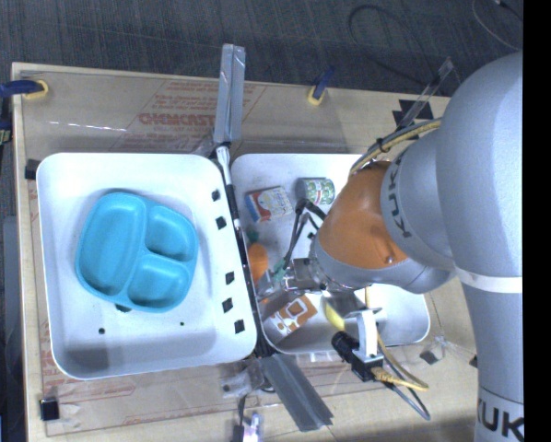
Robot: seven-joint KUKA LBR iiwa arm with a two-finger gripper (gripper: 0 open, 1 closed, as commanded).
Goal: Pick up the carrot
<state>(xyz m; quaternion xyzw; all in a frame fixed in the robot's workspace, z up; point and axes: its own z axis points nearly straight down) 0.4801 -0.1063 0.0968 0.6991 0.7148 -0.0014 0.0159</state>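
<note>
From where I stand, the grey arm [478,201] comes in from three o'clock and bends down over the right bin [414,325], its orange band [363,219] hanging above the middle of that bin. The gripper [289,279] sits low at the bin's left side, at about eight o'clock from the orange band; its tip is lost among cables and clutter, so I cannot tell whether it is clenched or released, or whether anything is caught in it.

The carrot [256,261] lies in the right bin hard against the left wall, a small orange shape just beside the gripper at its ten o'clock. Whether the two touch I cannot make out.

At twelve o'clock from the carrot lies a white packet with red print [267,203], and at its two o'clock a green can [317,191]. Down at five o'clock from the carrot sits a brown and white box [292,314], with something yellow [334,316] just beside it to the right.

The left bin [64,339] holds a blue divided tray [137,250], well apart from the arm
</note>
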